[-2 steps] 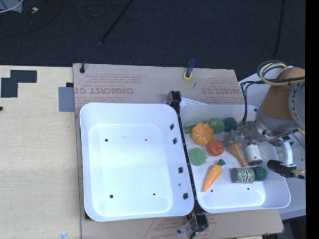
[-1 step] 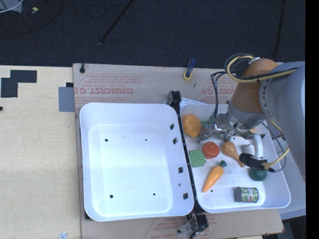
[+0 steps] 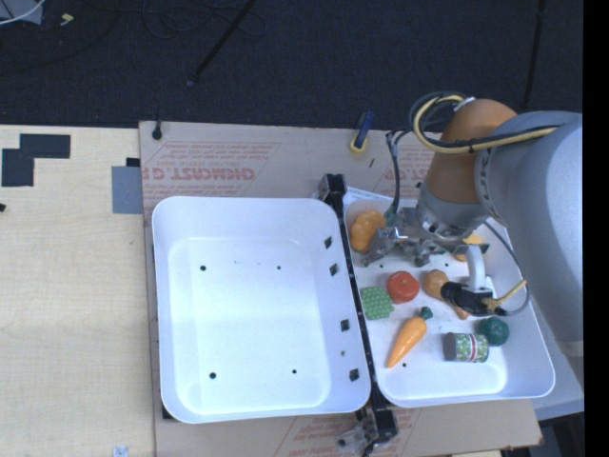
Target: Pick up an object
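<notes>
Camera view, tool: the grey arm's two-finger tool (image 3: 404, 241) is low in the right shallow white plastic bin (image 3: 519, 379), at about 11 o'clock of it, just beside the orange-yellow rounded toy fruit (image 3: 365, 228); I cannot tell how its tips are set, as the wrist blurs them.
Task thing: probably that orange-yellow fruit, near the bin's upper left corner; nothing visibly sits in the tool.
Risk: the fruit lies close to the bin wall, so the tool may strike the rim or push the fruit aside.
Right bin contents: a red round tomato toy (image 3: 402, 286) at centre, a green knobbly square (image 3: 376, 302) at 9 o'clock, an orange carrot toy (image 3: 407, 340) at 7 o'clock, a small green-labelled can (image 3: 466, 347) and dark green ball (image 3: 493, 330) at 4 o'clock.
Left bin: the left shallow white plastic bin (image 3: 171, 255) on the desk holds no toys.
</notes>
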`<state>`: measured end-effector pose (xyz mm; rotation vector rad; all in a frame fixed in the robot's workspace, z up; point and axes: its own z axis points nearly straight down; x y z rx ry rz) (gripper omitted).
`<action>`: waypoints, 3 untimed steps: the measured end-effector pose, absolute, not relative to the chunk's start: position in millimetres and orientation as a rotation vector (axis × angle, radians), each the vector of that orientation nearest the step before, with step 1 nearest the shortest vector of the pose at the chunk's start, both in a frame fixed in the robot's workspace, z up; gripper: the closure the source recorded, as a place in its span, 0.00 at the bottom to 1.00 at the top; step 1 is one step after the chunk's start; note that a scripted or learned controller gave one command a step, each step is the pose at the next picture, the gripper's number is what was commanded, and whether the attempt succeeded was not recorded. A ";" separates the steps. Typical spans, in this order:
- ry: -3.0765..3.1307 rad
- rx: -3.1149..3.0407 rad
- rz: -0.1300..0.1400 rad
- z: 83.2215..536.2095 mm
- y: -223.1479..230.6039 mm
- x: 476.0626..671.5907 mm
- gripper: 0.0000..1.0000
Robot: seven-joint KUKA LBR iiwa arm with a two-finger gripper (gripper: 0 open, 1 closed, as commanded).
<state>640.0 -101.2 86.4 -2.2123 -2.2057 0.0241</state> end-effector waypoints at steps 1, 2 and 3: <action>-2.213 -2.220 0.007 87.1 -82.0 582.7 0.00; -2.212 -2.219 0.008 86.7 -96.0 518.1 0.00; -2.227 -2.221 -0.004 88.1 -92.5 610.1 0.00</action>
